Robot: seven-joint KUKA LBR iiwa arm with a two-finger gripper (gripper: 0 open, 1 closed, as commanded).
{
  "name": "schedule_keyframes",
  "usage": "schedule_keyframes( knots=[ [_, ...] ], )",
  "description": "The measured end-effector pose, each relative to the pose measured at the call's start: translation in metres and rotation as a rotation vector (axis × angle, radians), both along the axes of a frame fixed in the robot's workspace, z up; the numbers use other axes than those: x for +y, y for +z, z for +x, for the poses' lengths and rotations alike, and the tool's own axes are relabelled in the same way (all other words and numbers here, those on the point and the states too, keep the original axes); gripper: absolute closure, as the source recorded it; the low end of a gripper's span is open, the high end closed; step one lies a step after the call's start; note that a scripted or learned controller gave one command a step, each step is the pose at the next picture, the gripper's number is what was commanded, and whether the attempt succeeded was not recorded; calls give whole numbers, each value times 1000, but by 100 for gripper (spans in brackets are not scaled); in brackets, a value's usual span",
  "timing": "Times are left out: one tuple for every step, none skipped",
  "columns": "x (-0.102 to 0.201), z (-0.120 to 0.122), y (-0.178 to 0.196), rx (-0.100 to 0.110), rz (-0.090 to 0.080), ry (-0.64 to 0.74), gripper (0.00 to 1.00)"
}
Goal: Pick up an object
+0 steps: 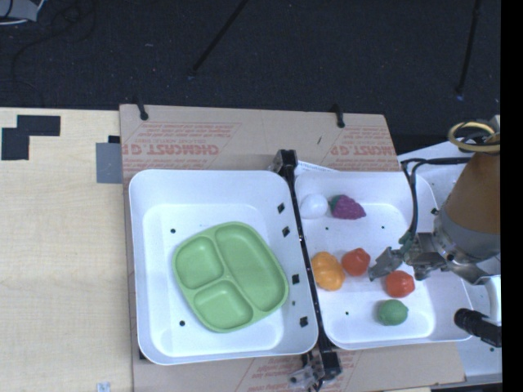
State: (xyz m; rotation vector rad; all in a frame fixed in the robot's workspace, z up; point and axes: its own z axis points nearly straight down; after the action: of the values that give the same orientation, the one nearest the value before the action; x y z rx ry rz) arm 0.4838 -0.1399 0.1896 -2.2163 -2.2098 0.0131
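Jaws spread apart, ungrasping, just above the red ball in right bin.

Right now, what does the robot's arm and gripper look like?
The arm enters from the right, with an orange-brown band above a grey wrist. A yellow cable loop sits at its top and a black cable runs along its left side. The gripper is dark grey metal with thin fingers, over the right bin.

A robotics lab is indicated: two shallow white plastic bins are set on a pale wooden worktop, with loose black cables behind.
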Motion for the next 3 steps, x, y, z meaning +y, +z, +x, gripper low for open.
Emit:
schedule_keyframes(
  knots=[
    [0,3,6,-12,-2,2,0],
    [7,7,-42,-6,1,3,0],
    [12,15,-91,-8,-1,2,0]
  ],
)
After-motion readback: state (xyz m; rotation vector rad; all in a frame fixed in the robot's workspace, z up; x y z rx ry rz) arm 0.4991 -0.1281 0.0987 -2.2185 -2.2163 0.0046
